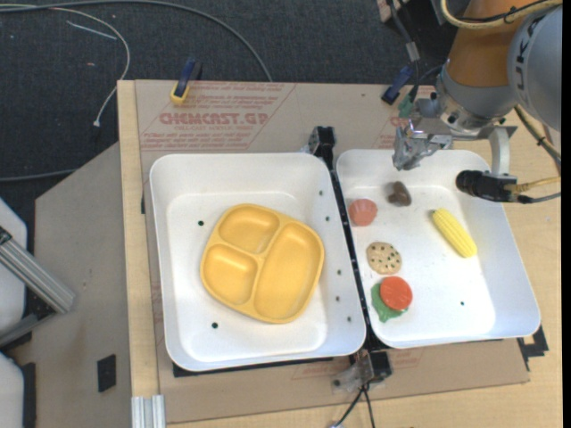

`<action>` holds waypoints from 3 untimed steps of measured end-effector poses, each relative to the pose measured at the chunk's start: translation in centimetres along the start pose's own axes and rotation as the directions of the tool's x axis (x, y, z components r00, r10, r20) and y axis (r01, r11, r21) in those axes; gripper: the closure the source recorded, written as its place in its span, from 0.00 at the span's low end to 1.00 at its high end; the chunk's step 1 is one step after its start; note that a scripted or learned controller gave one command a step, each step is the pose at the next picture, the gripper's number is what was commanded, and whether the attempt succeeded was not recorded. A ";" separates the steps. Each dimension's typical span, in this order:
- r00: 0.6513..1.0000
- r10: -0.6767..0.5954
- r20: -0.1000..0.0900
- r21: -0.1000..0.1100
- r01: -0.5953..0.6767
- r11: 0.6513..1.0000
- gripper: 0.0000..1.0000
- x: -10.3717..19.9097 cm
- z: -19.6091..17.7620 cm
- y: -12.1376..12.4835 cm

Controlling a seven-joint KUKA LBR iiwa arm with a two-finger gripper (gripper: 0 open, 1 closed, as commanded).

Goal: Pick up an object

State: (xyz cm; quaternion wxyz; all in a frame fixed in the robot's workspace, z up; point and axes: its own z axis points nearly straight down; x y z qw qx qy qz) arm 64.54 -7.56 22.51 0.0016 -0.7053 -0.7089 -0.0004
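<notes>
You've got the tool (409,157) hanging over the far edge of the right bin (500,315), its grey fingers pointing down with nothing visible between them; how far apart they are you can't tell from this angle. Just in front of it, a small dark brown lump (399,193) lies on the bin floor, near but not touching. To its left sits a pink round slice (362,211), close to the bin's left wall. Below that you see a chocolate-chip cookie (384,257), and nearer still a toy tomato (392,296) with green leaves. A yellow corn cob (453,232) lies slantwise toward the right side, well apart from the others. Over in the left bin (174,239) a yellow divided plate (261,262) rests flat, three compartments up, on the counter (134,114)
</notes>
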 end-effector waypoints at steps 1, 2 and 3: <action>1.000 -0.002 -0.001 0.000 0.002 1.000 1.00 5.4 -1.1 -1.5; 1.000 -0.001 -0.001 0.001 0.001 1.000 1.00 10.2 -1.7 -3.3; 1.000 -0.001 -0.001 0.002 0.001 1.000 1.00 14.9 -2.1 -4.3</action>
